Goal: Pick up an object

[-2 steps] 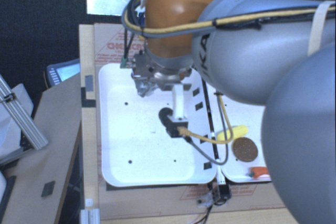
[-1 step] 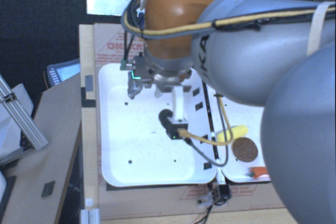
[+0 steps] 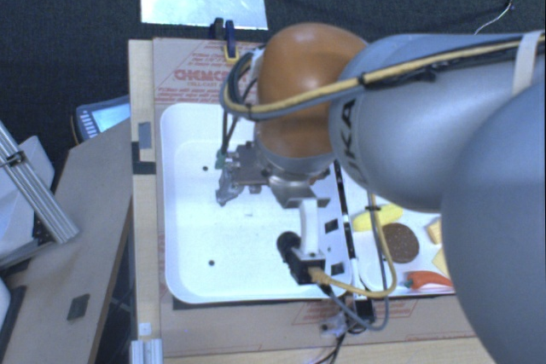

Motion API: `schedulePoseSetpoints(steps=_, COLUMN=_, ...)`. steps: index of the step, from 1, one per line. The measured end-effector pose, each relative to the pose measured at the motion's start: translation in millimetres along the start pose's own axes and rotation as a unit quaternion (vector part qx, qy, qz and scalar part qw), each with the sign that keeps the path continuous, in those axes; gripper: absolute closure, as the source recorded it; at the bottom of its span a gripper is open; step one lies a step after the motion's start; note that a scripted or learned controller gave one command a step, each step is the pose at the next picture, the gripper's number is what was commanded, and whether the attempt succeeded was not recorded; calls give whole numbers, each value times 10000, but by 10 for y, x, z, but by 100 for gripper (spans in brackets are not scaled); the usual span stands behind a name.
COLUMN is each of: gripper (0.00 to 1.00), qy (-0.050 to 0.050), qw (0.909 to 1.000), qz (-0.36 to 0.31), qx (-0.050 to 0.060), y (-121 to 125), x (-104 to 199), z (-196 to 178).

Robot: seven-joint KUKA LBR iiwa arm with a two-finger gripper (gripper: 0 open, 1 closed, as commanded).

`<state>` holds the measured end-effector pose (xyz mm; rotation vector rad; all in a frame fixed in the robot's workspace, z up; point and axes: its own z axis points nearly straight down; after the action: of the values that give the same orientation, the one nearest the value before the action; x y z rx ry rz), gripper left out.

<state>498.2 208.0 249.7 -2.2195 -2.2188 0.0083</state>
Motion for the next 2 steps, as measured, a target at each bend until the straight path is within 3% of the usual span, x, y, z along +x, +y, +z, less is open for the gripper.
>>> schedulePoseSetpoints(steps=1, gripper=0, qy=-1, qw=10000, qz=17, qx=-21, y=273, x=-549, z=365)
schedulePoseSetpoints(steps=2, gripper=0, qy=29, qw=10000, qz=-56, qx=-48, y=207, x=216, z=-9)
